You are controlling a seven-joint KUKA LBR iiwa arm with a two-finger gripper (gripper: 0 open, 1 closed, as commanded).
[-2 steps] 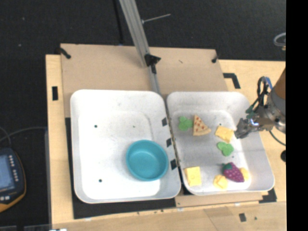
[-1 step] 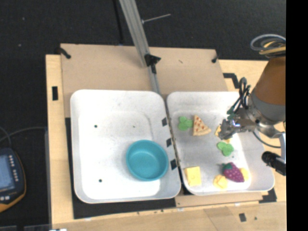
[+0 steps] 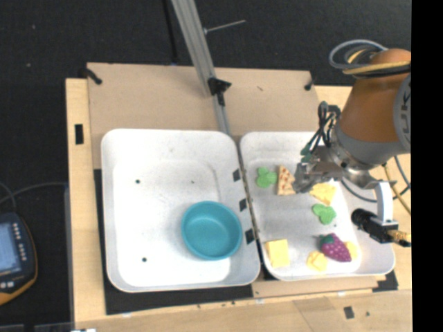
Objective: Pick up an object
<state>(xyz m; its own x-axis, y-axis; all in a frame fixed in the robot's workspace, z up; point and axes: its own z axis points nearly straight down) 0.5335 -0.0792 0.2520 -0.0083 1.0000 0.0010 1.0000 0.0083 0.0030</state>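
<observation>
My gripper [image 3: 302, 178] sits low in the right bin [image 3: 277, 144], just right of the waffle piece [image 3: 285, 181], positioned for pickup; jaw state: cannot tell.

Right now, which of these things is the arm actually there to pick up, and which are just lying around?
Part of the job:
- two-finger gripper
- small toys in the right white bin: green leafy piece, tan waffle wedge, yellow block, purple grapes

Lying about:
- blue round bowl in the left white bin
- grey metal pole
</observation>
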